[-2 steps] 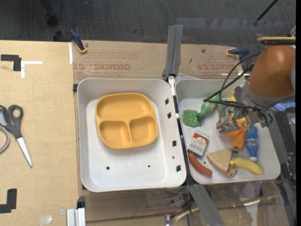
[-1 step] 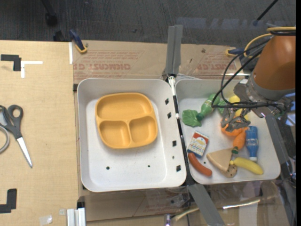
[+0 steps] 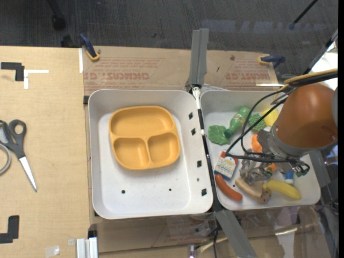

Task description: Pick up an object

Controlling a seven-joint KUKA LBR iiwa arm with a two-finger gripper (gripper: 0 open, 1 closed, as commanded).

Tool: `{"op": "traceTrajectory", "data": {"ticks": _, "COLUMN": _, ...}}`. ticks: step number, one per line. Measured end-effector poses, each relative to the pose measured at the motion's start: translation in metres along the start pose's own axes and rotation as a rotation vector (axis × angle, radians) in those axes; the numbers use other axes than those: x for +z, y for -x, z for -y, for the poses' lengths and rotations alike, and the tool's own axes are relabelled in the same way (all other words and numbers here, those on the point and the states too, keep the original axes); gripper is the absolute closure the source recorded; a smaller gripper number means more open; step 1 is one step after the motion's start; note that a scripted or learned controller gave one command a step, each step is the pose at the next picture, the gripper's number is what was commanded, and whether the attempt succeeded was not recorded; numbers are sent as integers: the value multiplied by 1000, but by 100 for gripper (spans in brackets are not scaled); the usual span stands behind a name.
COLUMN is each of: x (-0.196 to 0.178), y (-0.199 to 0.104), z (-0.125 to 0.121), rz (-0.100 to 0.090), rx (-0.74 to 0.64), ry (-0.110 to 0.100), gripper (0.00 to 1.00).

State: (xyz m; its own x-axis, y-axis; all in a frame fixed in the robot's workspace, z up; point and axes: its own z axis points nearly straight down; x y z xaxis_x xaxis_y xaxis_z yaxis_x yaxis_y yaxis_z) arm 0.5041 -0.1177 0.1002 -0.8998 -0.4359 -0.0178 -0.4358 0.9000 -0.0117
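Item: right white bin [image 3: 301,199], one of two set side by side on the surface, with a tan board [image 3: 43,144] carrying scissors [image 3: 19,149] off to the view's left. Contents, candidates for picking: a yellow banana [image 3: 284,188] near the front right corner; a tan, bone-like piece [image 3: 253,190] just beside it; a red sausage-shaped toy [image 3: 228,188] along the front left wall; a small white packet with blue and red print [image 3: 226,165] above it; green leafy pieces [image 3: 219,134] and a green bottle-like shape [image 3: 239,117] toward the back; something orange [image 3: 259,142] and something yellow [image 3: 271,116] partly covered by the arm. Item: left white bin [image 3: 102,198], holding a yellow three-compartment tray [image 3: 144,136]. Item: the arm, its orange band [image 3: 306,117] hanging over the right bin, black cables draped across the toys. The hand [image 3: 257,172] sits low among the clutter, just above the tan piece and near the banana (whether it is spread or pinched shut I cannot tell, and nothing is visibly caught in it). Judged step: closing on one toy in the crowded front of the bin. Handling note: choose a single item with room on both sides, the banana being the likeliest, square up across its narrow width, go down fully before closing, and lift straight so neighbours and cables are not dragged along.
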Motion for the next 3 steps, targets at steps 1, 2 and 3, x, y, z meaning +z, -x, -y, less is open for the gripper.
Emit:
{"op": "traceTrajectory", "data": {"ticks": 1, "x": 3, "y": -1, "z": -1, "rz": -4, "rx": 0, "ry": 4, "gripper": 0}}
{"op": "traceTrajectory", "data": {"ticks": 2, "x": 8, "y": 39, "z": -7, "rz": -14, "rx": 147, "ry": 9, "gripper": 0}}
{"op": "traceTrajectory", "data": {"ticks": 3, "x": 8, "y": 85, "z": 26, "rz": -13, "rx": 299, "ry": 7, "gripper": 0}}
